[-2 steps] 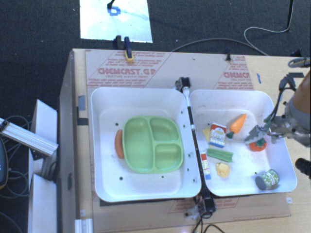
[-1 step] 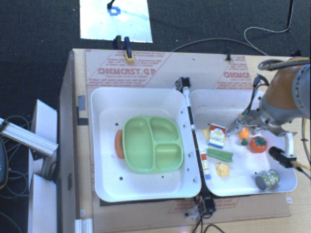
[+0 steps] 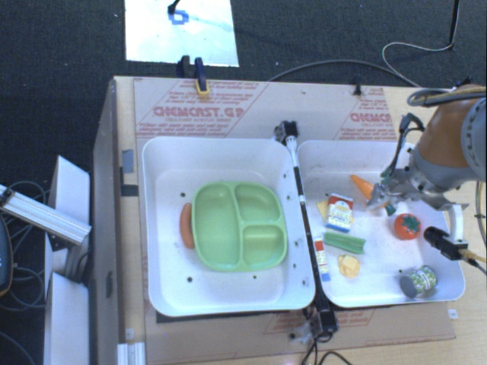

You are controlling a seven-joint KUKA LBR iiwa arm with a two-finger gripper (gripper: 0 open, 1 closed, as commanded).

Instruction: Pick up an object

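While the grey arm (image 3: 456, 139) reaches in from the right over the right-hand bin (image 3: 449, 284), its jaws (image 3: 383, 195) hang low just beside an orange carrot (image 3: 362, 185) near the bin's back; whether they are apart or together I cannot tell. Close by lie a red tomato (image 3: 406, 226) with a green top, a small carton (image 3: 339, 212) (red, white and blue, its print too small to read), a green celery-like stick (image 3: 344, 242), a yellow piece (image 3: 348, 265) and a grey-green can (image 3: 419, 280) on its side. The left bin (image 3: 163, 204) holds a green divided plate (image 3: 240, 226) with an orange sausage (image 3: 186, 225) touching its left edge. Red letters on the counter (image 3: 228, 109) read "CHEMCAST GP".
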